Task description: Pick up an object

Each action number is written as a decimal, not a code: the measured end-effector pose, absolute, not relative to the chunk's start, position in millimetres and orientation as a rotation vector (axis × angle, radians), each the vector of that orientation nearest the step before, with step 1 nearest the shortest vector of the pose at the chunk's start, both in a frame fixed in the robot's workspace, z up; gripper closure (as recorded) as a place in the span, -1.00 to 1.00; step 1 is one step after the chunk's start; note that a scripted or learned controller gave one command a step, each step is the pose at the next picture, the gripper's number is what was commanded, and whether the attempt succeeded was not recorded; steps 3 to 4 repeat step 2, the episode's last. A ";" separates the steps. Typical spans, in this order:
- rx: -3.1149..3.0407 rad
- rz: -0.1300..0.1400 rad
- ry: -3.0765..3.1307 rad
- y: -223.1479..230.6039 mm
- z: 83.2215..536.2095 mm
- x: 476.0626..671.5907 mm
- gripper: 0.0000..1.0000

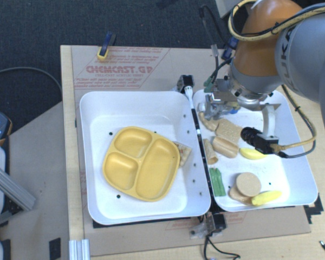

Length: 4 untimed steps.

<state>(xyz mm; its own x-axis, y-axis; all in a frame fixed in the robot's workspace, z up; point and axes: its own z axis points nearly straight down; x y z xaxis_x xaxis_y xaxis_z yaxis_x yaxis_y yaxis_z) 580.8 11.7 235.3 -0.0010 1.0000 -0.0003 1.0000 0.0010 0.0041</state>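
End effector [215, 106]: hovers over the far corner of the cluttered bin [295, 172]; open or closed cannot be told.
Tan block [226, 129]: lies in that bin's far half, just below the end effector.
Approach: best straight down, centred, clear of the bin's wall.
Look: pale, rectangular, matt, wood-like, touching a second block [225, 147].

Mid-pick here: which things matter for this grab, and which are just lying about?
For the job: gripper, tan blocks next to it, right bin.
Lying about: yellow divided plate, left bin, green piece, round disc, yellow clamp.
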 end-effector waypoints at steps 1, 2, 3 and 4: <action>2.219 0.002 2.220 15.3 230.2 585.6 1.00; 2.224 -0.005 2.223 16.3 214.8 576.8 1.00; 2.224 -0.005 2.223 16.3 214.8 576.8 1.00; 2.224 -0.005 2.223 16.3 214.8 576.8 1.00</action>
